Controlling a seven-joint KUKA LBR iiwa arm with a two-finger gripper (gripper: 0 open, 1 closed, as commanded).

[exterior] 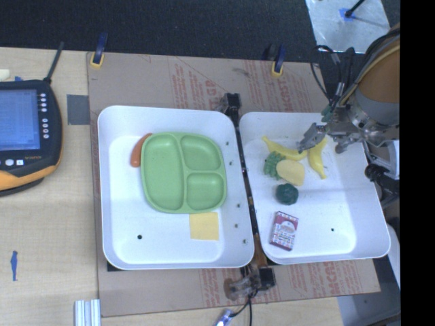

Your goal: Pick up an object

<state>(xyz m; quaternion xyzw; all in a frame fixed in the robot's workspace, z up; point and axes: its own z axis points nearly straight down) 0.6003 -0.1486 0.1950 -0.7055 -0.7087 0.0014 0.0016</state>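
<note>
My gripper (325, 140) hangs over the upper part of the right bin (360, 212), its fingers spread open above a yellow banana (317, 160). Nothing sits between the fingers. Just left of it lie a second banana piece (280, 148), a green broccoli floret (272, 164), a pale yellow fruit (292, 173) and a dark green ball-like vegetable (287, 194). A small red packet (284, 230) rests lower in the same bin.
The left bin (115, 202) holds a green divided plate (183, 172), an orange-red sausage (136, 152) tucked at its left edge, and a yellow cheese slice (204, 226). A teach pendant (24, 134) lies at the far left of the bench.
</note>
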